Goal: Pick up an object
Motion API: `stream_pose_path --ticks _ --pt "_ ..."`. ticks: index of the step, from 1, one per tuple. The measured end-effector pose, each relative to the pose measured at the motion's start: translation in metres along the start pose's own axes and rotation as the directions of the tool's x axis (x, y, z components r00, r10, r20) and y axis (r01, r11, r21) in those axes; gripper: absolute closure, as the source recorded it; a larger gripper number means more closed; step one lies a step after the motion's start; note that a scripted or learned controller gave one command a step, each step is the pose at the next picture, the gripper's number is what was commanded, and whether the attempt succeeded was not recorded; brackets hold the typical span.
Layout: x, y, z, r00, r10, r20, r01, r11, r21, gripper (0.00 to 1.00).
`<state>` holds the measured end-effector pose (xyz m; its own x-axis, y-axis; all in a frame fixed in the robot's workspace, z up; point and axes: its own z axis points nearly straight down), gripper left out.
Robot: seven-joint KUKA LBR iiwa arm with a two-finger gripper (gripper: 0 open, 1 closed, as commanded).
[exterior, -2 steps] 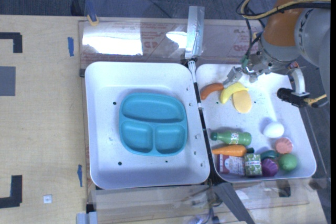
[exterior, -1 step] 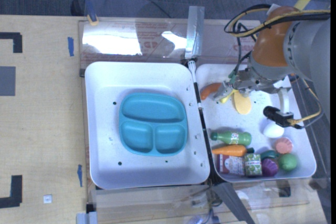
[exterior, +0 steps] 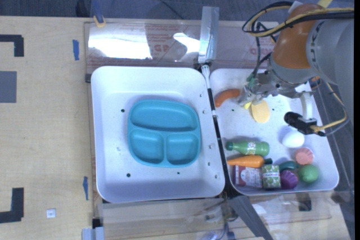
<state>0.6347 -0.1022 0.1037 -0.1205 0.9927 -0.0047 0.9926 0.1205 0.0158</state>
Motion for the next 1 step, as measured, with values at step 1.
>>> stream_pose_path --ticks 1 --pt "0.0499 0.0146 -0.0852 0.968 0.251 -0.001 -0.251 0.968 0.012 1.0"
